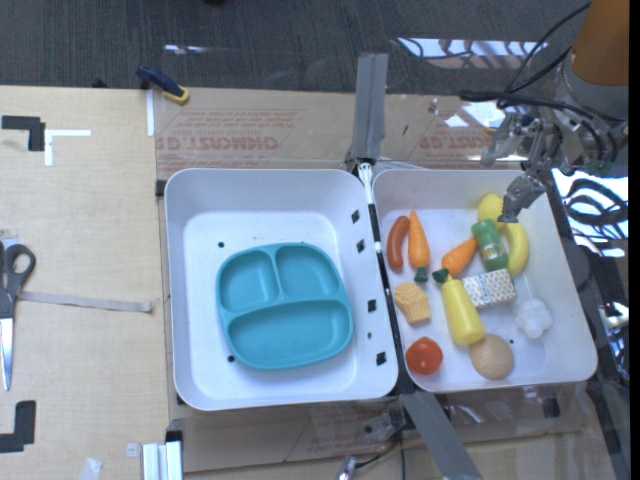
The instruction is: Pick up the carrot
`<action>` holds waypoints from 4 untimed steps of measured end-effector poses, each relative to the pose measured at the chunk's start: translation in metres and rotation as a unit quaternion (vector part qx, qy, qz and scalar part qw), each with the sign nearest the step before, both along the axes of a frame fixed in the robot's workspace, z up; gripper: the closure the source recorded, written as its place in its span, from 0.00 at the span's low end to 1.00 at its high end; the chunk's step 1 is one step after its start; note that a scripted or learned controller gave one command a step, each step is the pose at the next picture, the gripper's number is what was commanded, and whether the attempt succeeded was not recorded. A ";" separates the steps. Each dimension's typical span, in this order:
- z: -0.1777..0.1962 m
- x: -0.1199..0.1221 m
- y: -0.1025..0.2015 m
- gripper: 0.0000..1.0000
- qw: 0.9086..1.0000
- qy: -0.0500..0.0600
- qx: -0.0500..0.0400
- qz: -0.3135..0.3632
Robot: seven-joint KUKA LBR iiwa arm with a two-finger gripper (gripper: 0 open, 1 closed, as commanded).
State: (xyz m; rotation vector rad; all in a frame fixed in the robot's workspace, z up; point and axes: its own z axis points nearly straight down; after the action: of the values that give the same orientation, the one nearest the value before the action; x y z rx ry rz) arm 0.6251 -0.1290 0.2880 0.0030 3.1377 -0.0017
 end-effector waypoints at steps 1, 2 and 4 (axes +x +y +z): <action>-0.117 -0.020 0.037 0.00 0.999 0.000 0.001 0.046; -0.195 -0.006 0.017 0.00 0.999 0.000 0.000 0.041; -0.195 -0.025 0.035 0.00 0.999 -0.001 0.001 -0.036</action>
State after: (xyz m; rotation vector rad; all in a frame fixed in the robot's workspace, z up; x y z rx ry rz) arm 0.5999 -0.0936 0.0932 0.1148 3.1337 0.0001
